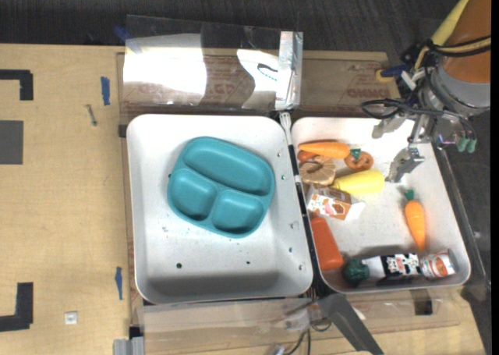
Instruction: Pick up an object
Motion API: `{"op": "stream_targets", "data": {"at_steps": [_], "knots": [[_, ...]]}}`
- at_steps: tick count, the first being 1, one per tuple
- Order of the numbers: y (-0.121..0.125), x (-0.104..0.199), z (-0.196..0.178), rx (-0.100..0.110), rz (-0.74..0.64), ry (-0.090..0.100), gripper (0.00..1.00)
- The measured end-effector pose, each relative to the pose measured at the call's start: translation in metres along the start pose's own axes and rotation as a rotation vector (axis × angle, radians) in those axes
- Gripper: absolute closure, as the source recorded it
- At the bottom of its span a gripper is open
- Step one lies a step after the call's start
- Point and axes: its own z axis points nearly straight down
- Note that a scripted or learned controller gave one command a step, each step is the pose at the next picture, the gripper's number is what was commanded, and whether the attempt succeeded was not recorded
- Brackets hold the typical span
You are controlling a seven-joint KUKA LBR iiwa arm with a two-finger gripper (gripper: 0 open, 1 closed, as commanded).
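My gripper (396, 147) hangs over the far right part of the right bin (452, 213), open, with nothing between its fingers. One finger (405, 163) points down toward the bin floor, just right of a yellow toy fruit (360, 182). Below it lies a small carrot (415, 221). At the bin's far left sit a long orange carrot-like piece (323, 148), a brown cookie (316, 168) and a small orange item (359, 160). A little carton (329, 205) and an orange-red bottle (326, 243) lie along the left wall.
A teal divided plate (221, 186) fills the middle of the left bin (148, 252). Along the right bin's near wall lie a dark green piece (356, 271), a black-and-white bottle (401, 265) and a red-and-white can (438, 265). A shiny plastic sheet (210, 69) stands behind the bins.
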Motion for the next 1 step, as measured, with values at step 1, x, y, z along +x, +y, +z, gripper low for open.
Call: {"op": "stream_targets", "data": {"at_steps": [1], "knots": [[-0.0388,0.052,0.1614,0.001,-0.258,-0.006,0.0]]}}
